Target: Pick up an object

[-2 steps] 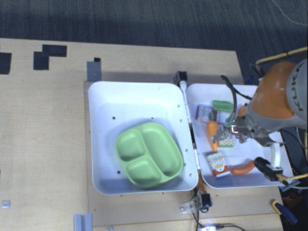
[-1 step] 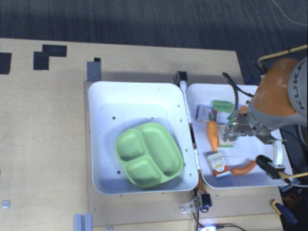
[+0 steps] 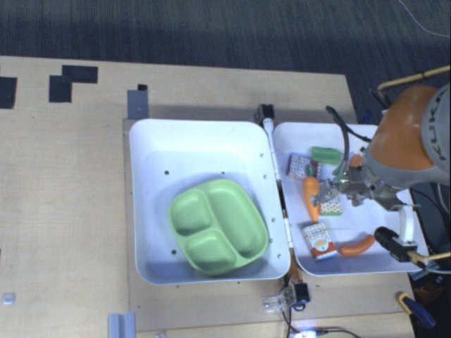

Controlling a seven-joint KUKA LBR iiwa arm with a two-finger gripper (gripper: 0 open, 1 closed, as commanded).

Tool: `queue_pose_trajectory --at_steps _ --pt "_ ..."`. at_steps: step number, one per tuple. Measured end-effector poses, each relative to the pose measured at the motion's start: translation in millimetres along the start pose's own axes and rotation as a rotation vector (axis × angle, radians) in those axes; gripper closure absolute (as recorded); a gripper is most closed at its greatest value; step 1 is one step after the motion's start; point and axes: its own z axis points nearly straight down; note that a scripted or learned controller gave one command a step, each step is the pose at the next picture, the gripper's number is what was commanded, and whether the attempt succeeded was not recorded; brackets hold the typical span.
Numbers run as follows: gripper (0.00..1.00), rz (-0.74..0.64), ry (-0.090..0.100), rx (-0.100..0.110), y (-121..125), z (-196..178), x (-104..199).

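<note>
A pale wooden bench (image 3: 63,210) set against dark carpet bears two shallow white bins side by side. The left bin (image 3: 151,146) holds a green divided plate (image 3: 218,225); the right bin (image 3: 303,263) holds the pickable clutter: an orange toy carrot (image 3: 311,196), a green block (image 3: 326,154) at the far side, a purple-patterned packet (image 3: 299,165), a small printed carton (image 3: 319,240) and a toy hot dog (image 3: 356,246) at the near side. The grey-and-orange arm (image 3: 405,136) reaches in from the right, its gripper (image 3: 337,189) low over the middle of the right bin, just beside the carrot. The wrist hides the jaws, so their state cannot be told, and nothing is visibly held. By appearances the step in hand is the descent onto a target; the next move calls for closing squarely on one item and lifting clear of its neighbours.
</note>
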Motion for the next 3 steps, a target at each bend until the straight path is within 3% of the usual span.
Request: queue_pose_trajectory --at_steps 1,2,3 --pt "0.0 0.0 -0.002 -0.002 16.6 56.5 4.4" --pt "1.0 -0.001 -0.002 -0.006 17.9 45.9 5.1" --pt "1.0 0.002 -0.001 0.001 -34.5 -40.0 -3.0"
